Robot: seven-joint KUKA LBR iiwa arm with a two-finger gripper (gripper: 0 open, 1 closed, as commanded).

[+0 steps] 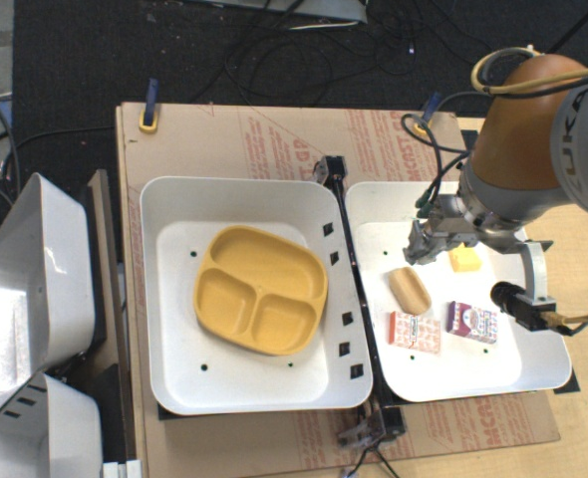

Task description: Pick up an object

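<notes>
The right bin (453, 381) holds a tan bread-roll shaped object (410, 290), a red and white packet (415, 332), a purple and white small carton (471, 322) and a yellow block (464, 259). My gripper (426, 244) hangs over the upper middle of this bin, just above the roll and left of the yellow block. Nothing shows between its fingers.
The left bin (164, 267) holds a yellow divided plate (260, 289). A black divider with clips (346, 267) runs between the bins. White tubs (30, 287) stand off the bench at the left. Cables lie on the floor behind.
</notes>
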